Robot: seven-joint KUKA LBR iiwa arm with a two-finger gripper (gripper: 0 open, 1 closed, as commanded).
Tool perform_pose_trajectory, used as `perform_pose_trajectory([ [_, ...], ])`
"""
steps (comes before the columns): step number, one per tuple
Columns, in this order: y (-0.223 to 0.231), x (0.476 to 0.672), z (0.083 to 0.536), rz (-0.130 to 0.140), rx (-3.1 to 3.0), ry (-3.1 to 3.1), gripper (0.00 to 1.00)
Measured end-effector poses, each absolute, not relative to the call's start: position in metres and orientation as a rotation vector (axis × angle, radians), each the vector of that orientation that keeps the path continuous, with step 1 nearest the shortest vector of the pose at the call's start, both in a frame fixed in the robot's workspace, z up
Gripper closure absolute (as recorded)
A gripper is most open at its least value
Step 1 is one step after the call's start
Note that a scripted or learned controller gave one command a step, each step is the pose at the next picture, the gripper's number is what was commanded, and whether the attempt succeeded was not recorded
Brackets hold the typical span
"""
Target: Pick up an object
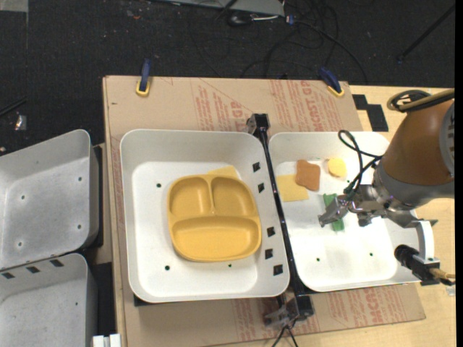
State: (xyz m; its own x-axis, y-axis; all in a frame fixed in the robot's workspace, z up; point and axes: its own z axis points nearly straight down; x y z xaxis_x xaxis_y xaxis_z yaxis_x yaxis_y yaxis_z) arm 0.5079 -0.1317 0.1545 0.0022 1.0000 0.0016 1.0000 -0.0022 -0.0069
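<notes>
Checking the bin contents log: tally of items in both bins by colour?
Yellow: 3 - divided tray in the left bin, flat square and small round piece in the right bin
Orange-brown: 1 - block
Green: 1 - piece at the gripper
Total: 5

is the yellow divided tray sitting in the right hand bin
No, the yellow divided tray lies in the left bin, while the right bin holds the small items near the gripper.
</notes>
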Motion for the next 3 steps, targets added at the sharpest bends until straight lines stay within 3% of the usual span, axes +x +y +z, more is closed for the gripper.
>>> perform_pose_trajectory([
  [1, -0.134, 0.513, 0.093, 0.004, -2.22, -2.216, 0.0],
  [2, -0.134, 0.514, 0.106, 0.0, -2.225, -2.217, 1.0],
  [3, -0.126, 0.516, 0.151, -0.003, -2.22, -2.227, 1.0],
])
